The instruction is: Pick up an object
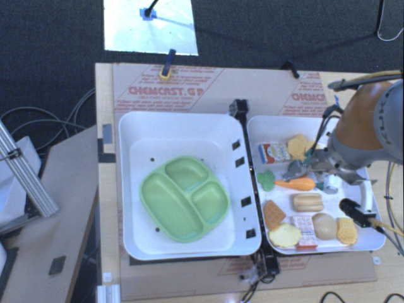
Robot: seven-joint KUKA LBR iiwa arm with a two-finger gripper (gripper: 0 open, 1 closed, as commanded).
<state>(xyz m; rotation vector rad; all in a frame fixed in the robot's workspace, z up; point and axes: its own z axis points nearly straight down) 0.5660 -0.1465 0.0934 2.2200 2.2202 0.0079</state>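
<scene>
Reaching: I lean in from the right over the right bin [379, 235], my gripper [302, 166] low among the food.
Grip: cannot tell.
Carrot [295, 184]: just below my gripper, mid-bin, beside a bun [307, 202].
Left bin [183, 125]: a green tray [184, 197] lies flat in it.
Bench [208, 87]: a printed clear sheet under both bins.
Floor [57, 43]: dark carpet, a pale sheet [150, 17], loose cables [38, 115].

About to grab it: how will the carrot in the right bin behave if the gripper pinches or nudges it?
The carrot looks like smooth toy plastic, so probably stiff, light and a bit slippery. Its round, tapered shape, lying on its side, suggests it may roll or pivot when the gripper nudges it.
</scene>
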